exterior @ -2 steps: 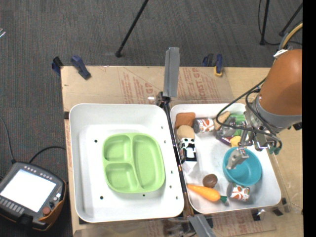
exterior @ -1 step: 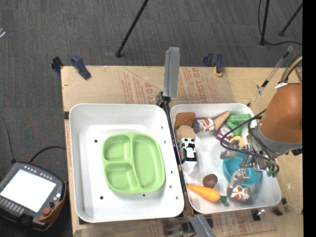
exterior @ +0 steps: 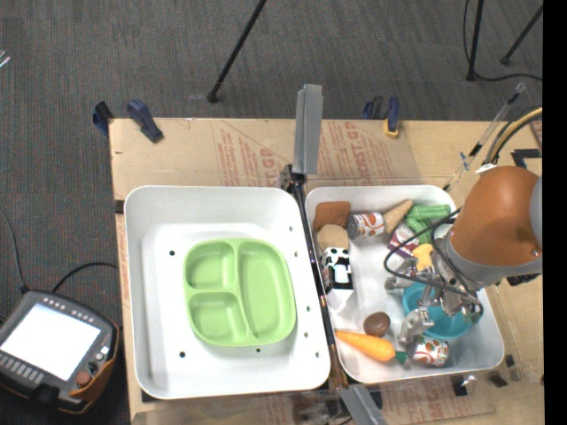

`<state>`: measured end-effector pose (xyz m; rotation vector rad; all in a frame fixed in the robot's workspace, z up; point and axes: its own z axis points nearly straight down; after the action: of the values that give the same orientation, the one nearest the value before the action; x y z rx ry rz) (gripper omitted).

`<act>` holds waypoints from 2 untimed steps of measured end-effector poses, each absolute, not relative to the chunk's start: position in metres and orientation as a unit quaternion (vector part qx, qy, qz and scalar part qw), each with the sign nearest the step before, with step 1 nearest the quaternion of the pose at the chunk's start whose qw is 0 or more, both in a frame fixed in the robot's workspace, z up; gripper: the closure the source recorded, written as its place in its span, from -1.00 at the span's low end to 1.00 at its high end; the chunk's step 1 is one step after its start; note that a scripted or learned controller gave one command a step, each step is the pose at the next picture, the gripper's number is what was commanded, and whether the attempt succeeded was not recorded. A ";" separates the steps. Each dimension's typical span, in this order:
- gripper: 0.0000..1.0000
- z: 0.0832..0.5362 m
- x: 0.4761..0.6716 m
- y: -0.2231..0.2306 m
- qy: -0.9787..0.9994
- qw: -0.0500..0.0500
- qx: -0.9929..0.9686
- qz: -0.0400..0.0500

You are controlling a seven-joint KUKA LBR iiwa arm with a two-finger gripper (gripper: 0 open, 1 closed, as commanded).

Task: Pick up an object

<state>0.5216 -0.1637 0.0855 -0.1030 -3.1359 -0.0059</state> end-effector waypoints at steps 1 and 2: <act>-1.00 0.091 0.481 -0.093 -1.000 -0.008 -0.013 0.000; 1.00 0.099 0.480 -0.092 -1.000 -0.004 -0.011 0.000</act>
<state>0.4799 -0.0918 0.0987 -0.0352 -3.1496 -0.0009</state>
